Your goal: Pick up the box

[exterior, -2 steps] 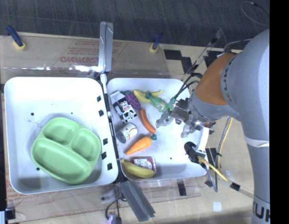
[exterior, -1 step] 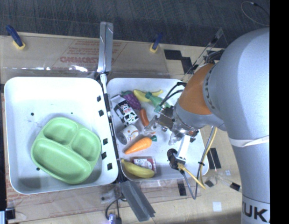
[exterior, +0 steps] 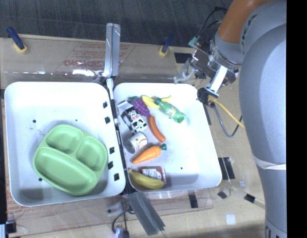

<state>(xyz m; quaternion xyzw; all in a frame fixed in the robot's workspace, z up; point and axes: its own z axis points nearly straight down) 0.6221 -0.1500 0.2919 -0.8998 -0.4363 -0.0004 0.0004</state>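
The box (exterior: 133,118), small with a black and white print, lies in the left part of the right bin (exterior: 198,152), between purple grapes (exterior: 140,105) and a small can (exterior: 138,141). My gripper (exterior: 187,75) hangs over the far right rim of that bin, up and to the right of the box and well apart from it. Nothing shows in its grasp. The grey arm with its orange band (exterior: 237,19) comes in from the right.
Also in the right bin are a green bottle (exterior: 170,110), a yellow piece (exterior: 149,101), a sausage (exterior: 156,128), a carrot (exterior: 147,154), a banana (exterior: 146,181) and a red packet (exterior: 153,172). The left bin (exterior: 24,103) holds a green divided plate (exterior: 70,158). A yellow cable (exterior: 227,114) hangs by the right rim.
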